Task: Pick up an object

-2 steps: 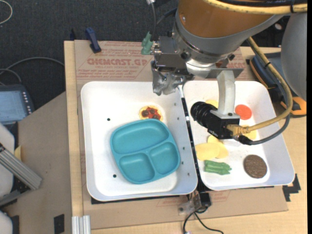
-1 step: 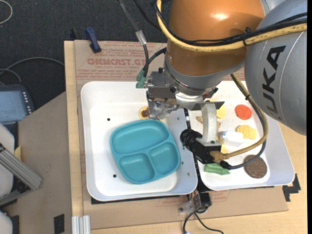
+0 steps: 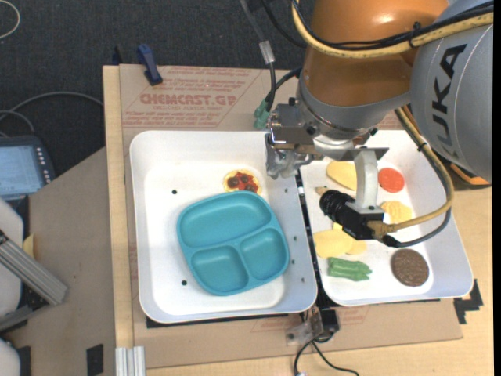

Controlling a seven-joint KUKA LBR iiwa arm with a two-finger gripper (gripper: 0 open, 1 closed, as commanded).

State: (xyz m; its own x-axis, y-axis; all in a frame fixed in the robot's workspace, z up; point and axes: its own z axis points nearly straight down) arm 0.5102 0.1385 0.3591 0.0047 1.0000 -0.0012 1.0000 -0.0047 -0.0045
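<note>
Tool (image 3: 280, 165): hangs at the end of the grey arm (image 3: 454, 69), below its orange band (image 3: 360, 22), over the seam where the two white bins meet, close to their far edges. Whether it is released or clenched cannot be told from this view.

Left bin (image 3: 156, 178), contents:
- Pizza toy (image 3: 241, 181): small round piece with red and dark topping, lying flat just left of the tool, near the middle of the bin's far edge. It is the candidate for picking that lies nearest the tool.
- Teal plate (image 3: 231, 241): three compartments, lying flat near the bin's centre and reaching towards its near right corner. Its far rim is just beside the pizza toy.

Right bin (image 3: 462, 272), contents:
- Pale yellow piece (image 3: 338, 171): flat, towards the far edge, right of the tool.
- Orange-red disc (image 3: 391, 180): flat, towards the far edge, right of the pale yellow piece.
- Ridged yellow piece (image 3: 398, 210): just on the near side of the orange-red disc.
- Yellow slab (image 3: 337, 245): flat, near the left edge.
- Green piece (image 3: 348, 269): elongated and knobbly, by the near edge, just on the near side of the yellow slab.
- Brown disc (image 3: 409, 267): round, by the near edge, right of the green piece and apart from it.

Support: both bins sit side by side on a brown printed board (image 3: 196, 96) on the table. A blue clip (image 3: 149, 63) is at the board's far left corner.
</note>
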